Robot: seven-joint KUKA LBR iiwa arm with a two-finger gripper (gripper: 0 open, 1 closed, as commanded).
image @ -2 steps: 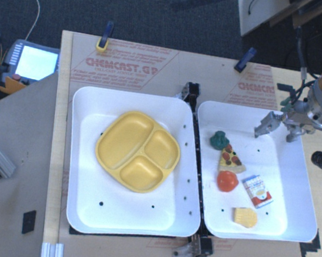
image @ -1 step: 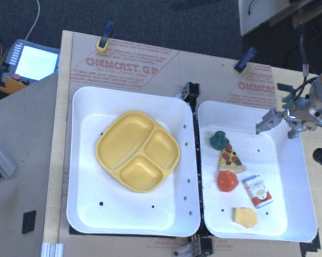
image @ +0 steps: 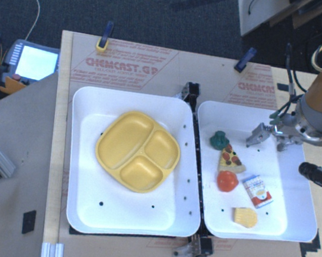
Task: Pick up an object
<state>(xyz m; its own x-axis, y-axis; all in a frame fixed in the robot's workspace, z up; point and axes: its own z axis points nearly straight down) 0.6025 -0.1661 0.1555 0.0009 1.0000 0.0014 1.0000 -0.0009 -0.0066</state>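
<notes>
a grey robot arm with an orange band reaches over the right bin (image: 290, 226), its end effector (image: 268, 136) released and grasping nothing, poised above the bin's upper area. the step in hand looks like the approach: nothing is lifted yet. candidate objects lie below and to its left — a green toy (image: 219, 140), a pizza slice (image: 231, 160), a red tomato (image: 227, 181), a small carton (image: 257, 191) and a yellow piece (image: 245, 217). next, the arm would need to descend over one and clench. the counter's (image: 128, 67) board reads "chemcast"; the carton's label is too small to read. a yellow divided plate (image: 138, 151) sits in the left bin (image: 80, 197).
</notes>
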